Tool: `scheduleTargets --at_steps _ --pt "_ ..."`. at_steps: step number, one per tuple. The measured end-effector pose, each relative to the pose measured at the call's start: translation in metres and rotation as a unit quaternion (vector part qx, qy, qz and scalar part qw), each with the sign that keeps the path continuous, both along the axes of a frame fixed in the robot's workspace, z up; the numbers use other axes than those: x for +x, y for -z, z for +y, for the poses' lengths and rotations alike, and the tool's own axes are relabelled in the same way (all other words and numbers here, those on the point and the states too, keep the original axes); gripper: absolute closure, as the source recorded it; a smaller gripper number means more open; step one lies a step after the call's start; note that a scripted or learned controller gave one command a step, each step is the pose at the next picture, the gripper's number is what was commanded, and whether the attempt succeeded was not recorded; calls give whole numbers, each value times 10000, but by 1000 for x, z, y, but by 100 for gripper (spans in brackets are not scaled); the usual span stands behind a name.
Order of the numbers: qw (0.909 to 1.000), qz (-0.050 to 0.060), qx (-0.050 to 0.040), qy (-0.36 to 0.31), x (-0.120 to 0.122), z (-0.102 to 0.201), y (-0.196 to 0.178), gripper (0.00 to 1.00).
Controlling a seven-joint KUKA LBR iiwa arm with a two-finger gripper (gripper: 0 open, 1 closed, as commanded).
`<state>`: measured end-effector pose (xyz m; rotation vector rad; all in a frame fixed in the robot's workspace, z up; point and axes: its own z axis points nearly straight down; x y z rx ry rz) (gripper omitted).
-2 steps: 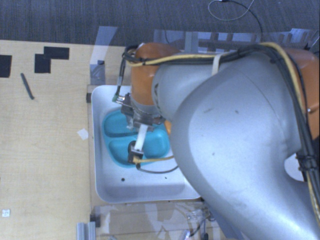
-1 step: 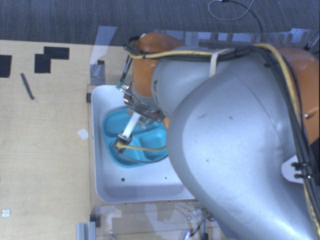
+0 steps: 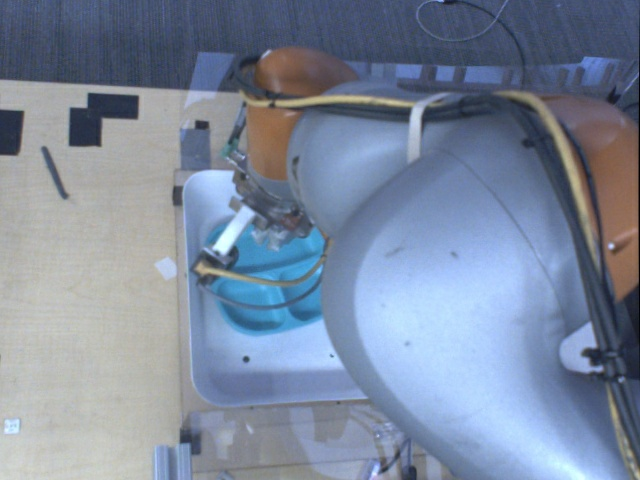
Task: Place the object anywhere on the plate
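A: Jaw state?
B: Cannot be told. The gripper (image 3: 271, 227) is viewed from above, and its tip is covered by the wrist.
A: Object located?
B: Not made out, so no hold is claimed. Its long axis cannot be told either.
A: Key relation, then?
B: The gripper is set low over the far part of the blue divided plate (image 3: 250, 313), which is seated in the white bin (image 3: 205, 373). If something is carried, a straight release is judged enough and no sideways travel is needed.
A: Further out?
B: A pale scrap (image 3: 165, 266) is noted just beside the bin's left wall. A thin dark stick (image 3: 55, 171) is noted well apart on the wooden bench (image 3: 90, 348).
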<state>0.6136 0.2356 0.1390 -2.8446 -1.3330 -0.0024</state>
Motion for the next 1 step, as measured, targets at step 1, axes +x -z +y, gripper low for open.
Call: scheduleTargets --at_steps 1 --pt "9923 -4 13 1235 -4 -13 -28 100"
